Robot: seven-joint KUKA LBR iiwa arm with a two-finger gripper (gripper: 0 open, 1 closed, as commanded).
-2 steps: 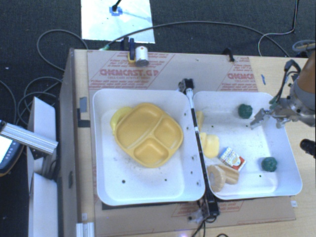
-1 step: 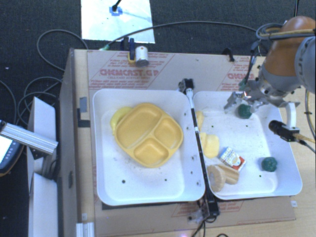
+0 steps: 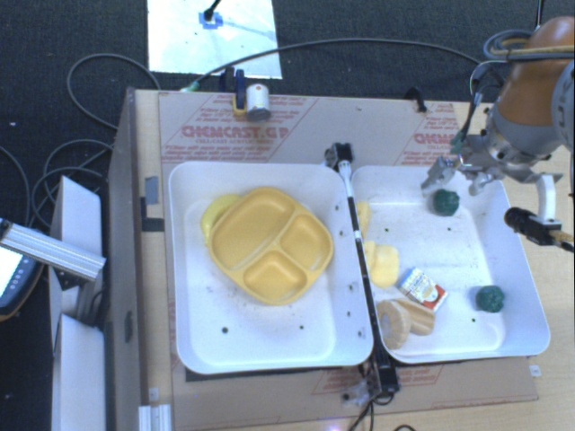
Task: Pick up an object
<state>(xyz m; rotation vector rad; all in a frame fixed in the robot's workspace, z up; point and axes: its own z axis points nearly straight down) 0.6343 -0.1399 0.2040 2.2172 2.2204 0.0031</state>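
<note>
My gripper [image 3: 458, 179] hangs over the far part of the right bin [image 3: 517, 268], with its two fingers spread open. A dark green ball [image 3: 446, 202] lies on the bin floor just in front of the fingertips; nothing is held between them. A second green ball [image 3: 490, 299] rests near the bin's right wall. Toward the bin's left side lie a pale yellow block [image 3: 384, 263], a small red and white carton [image 3: 422, 288] and a tan wooden piece [image 3: 404, 319].
The left bin [image 3: 193, 321] holds a yellow divided plate [image 3: 269, 243] lying on top of another yellow item [image 3: 216, 214]. A black divider bar [image 3: 355, 232] runs between the bins. Cables and a white sheet [image 3: 211, 25] lie beyond the bench.
</note>
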